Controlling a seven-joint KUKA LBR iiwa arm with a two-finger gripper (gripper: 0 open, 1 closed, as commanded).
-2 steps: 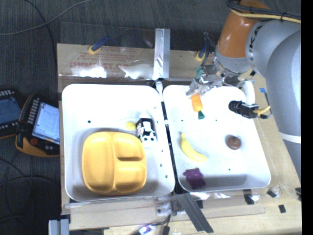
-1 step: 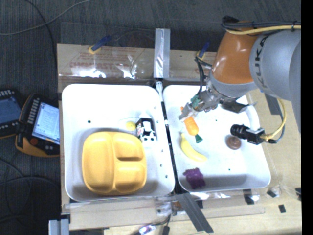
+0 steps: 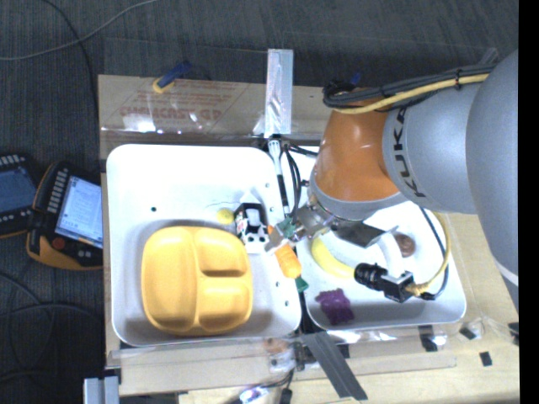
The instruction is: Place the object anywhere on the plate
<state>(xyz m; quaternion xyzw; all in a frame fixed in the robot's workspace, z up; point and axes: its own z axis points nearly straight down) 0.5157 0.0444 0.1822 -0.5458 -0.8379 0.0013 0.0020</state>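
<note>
Left bin (image 3: 168, 171) (white) bears yellow plate (image 3: 197, 277), bare floor behind it.

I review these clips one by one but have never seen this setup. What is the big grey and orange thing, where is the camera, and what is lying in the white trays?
The grey and orange thing is a robot arm, reaching in from the right. One fixed camera looks down at a slant on two shallow white bins. The left bin holds a yellow divided plate, the target for placing. The gripper sits just above the plate's upper right corner; whether it holds anything cannot be told. Near the divider lies a small orange object. The right bin holds a banana and a purple object.
</note>
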